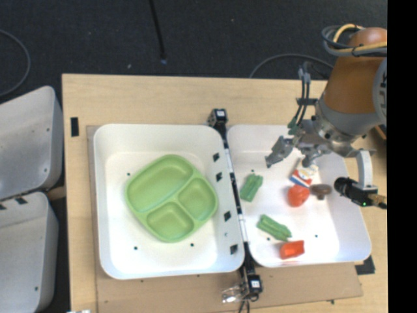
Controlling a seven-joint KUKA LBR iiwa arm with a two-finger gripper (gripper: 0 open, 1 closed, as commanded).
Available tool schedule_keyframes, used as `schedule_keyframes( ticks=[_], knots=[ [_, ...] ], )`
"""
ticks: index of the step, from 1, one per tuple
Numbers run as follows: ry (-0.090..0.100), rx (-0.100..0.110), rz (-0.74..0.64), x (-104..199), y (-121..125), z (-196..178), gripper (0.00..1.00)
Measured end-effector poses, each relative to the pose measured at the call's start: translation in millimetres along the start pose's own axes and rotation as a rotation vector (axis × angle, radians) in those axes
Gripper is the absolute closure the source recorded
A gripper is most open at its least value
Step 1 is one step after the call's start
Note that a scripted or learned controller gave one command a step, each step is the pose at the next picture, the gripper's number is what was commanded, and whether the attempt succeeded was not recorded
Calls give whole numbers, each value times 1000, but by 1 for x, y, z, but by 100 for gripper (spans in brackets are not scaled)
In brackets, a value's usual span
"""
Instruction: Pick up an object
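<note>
Fingers [294, 150] spread open, holding nothing, above right bin [345, 237] near its far edge

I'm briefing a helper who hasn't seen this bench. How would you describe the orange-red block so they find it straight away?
Look in the right-hand white bin, the one without the green divided plate. Go to its near edge, where the orange-red block lies just right of a long green piece. It is boxy and flat-sided, unlike the round red ball further back.
</note>
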State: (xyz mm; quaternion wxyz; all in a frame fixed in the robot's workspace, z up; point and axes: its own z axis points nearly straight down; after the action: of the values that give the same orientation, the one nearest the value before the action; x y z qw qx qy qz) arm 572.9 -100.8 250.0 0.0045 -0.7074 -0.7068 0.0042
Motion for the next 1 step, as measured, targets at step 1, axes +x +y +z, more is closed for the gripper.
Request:
schedule_keyframes(
  ticks=[1],
  knots=[
    [-1, -13, -2, 0, 2, -7, 0]
  ],
)
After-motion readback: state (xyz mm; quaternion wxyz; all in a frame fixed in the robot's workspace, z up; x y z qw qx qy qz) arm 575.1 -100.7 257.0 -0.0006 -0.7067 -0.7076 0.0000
